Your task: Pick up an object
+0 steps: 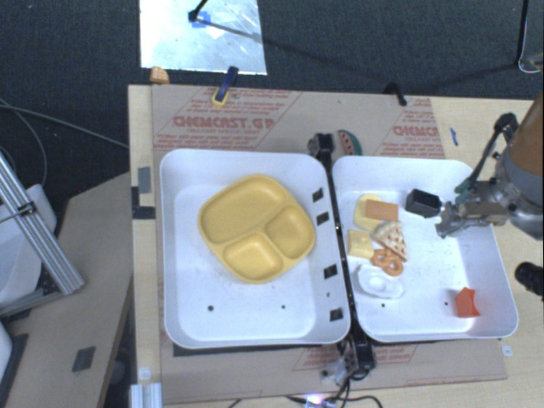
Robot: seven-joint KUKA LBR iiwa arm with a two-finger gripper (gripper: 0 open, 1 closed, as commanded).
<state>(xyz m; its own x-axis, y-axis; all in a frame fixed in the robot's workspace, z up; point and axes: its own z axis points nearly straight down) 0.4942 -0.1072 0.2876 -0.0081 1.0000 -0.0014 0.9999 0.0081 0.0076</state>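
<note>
In the right bin [425, 321], several toy foods lie in a cluster at the left side: a yellow and orange cheese block [377, 211], a pale yellow slice [360, 245], a pizza wedge [393, 240], a pretzel [389, 264] and a white egg-like piece [379, 283]. Alone near the bin's front right corner sits a small red-orange piece [466, 303]. My gripper [449, 222] hangs over the right half of this bin, to the right of the cluster and behind the red-orange piece. It touches none of them.
The left bin [187, 313] holds a yellow three-compartment plate [255, 228]. A black hinge strip with clips [333, 236] runs between the bins. Both bins rest on cardboard [280, 117], with a blue and yellow clamp [225, 86] at its far edge.
</note>
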